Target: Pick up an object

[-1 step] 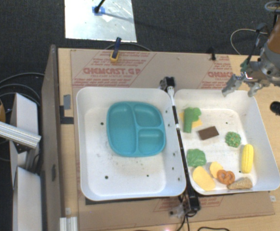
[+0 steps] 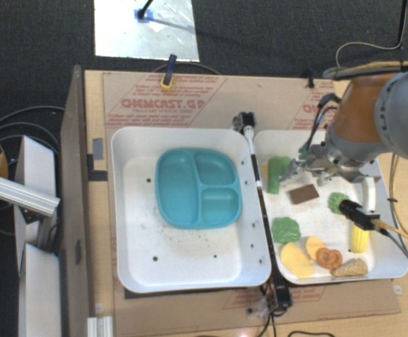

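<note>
From the overhead camera I saw the arm (image 2: 379, 114) reaching in from the right and hanging over the back of the right bin (image 2: 393, 258). The gripper (image 2: 314, 168) sat low above the bin floor, and I could not tell how it was set, because the wrist hid that part.

The nearest candidates were close under it. A brown block (image 2: 304, 194) lay just in front of the gripper, toward the near edge, flat, with its long axis running roughly left to right and slightly tilted. A green piece (image 2: 277, 173) stood just to the gripper's left, by the wall between the bins, long axis running front to back. I judged the block the likelier target: a short drop forward would reach it.

Farther off lay the corn (image 2: 359, 239), a pretzel (image 2: 328, 258) and a yellow piece (image 2: 296, 260) near the front. The left bin (image 2: 137, 258) held a teal plate (image 2: 163, 188).
</note>
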`<state>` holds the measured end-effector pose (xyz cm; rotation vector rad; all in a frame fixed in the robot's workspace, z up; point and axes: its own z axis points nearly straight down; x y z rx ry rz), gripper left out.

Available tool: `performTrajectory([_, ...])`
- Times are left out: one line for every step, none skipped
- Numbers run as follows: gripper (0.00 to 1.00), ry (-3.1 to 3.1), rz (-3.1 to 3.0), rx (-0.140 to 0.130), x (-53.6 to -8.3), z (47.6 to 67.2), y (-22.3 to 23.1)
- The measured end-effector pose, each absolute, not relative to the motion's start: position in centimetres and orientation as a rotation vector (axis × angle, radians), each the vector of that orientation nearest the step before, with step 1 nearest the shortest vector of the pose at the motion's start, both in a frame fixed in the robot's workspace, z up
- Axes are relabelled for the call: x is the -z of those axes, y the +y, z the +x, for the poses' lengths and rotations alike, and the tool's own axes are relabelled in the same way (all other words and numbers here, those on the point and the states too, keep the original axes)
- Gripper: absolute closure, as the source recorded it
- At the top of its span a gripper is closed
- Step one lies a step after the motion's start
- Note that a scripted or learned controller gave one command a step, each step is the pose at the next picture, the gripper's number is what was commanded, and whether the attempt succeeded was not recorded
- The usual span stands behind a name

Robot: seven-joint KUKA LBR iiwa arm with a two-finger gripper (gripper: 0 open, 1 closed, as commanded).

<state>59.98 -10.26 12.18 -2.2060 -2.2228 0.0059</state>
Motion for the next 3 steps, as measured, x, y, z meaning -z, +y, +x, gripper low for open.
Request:
performTrajectory([0.0,-2.222,-2.221,0.0,-8.5,57.9,-12.7])
performTrajectory([1.0,-2.226,-2.222,0.005,-9.7,58.1,-12.6])
performTrajectory([1.0,-2.233,-2.215,0.007,-18.8,60.5,-4.6])
